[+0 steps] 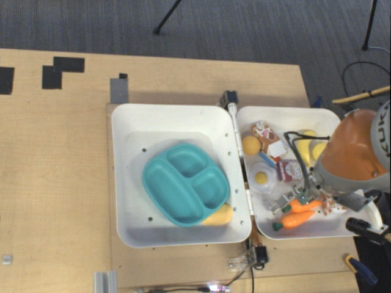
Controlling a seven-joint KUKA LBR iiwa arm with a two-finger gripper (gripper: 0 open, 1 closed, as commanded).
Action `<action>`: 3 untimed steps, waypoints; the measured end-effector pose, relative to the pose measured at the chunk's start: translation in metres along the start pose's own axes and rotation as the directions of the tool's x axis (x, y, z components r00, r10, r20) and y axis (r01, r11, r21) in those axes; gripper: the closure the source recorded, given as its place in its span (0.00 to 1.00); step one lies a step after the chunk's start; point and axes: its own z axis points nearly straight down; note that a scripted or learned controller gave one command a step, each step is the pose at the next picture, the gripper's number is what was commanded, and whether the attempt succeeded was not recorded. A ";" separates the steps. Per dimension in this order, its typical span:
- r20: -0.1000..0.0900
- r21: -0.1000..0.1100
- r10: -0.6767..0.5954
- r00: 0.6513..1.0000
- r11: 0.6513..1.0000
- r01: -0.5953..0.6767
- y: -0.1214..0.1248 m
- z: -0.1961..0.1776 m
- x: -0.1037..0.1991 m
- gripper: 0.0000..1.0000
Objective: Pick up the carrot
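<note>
So the carrot (297, 215) sits in the right bin (264, 226), down near its front wall, lying on its side with the green stub pointing toward the divider between the two bins. It looks like there might be two orange pieces stacked there, one just above the other, and I honestly can't separate them at this angle. The rest of that bin's clutter is all further back from the carrot: a yellow ball-ish thing (251, 144), a small red and white packet (264, 132), something that looks like a fried egg toy (261, 177), and a yellow item (317, 151) half under my arm. So the carrot sits at the edge of the pile, with the bin wall just on its near side, which makes sense for coming at it from above.

My pincer (299, 196) is right over the carrot's upper end, touching or just about. As for how far apart the tips are, I can't tell; my own wrist covers most of it and what shows is a tangle of metal bits.

Pose: I'm reaching in from the far side of the carrot relative to the left bin (122, 163), with the orange band (354, 148) hanging over the back half of the right bin and the wrist pointed down steeply. The left bin just has a teal divided plate (183, 182) with something yellow (219, 215) tucked under its near edge, well apart from the carrot.
</note>
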 end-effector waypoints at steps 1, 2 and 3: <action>0.003 -0.005 -0.001 1.000 1.000 0.001 0.002 -0.011 -0.001 1.00; 0.003 -0.004 -0.001 1.000 1.000 0.001 0.002 -0.011 -0.001 0.00; 0.006 0.000 -0.451 0.892 0.892 0.451 0.010 -0.001 0.014 0.00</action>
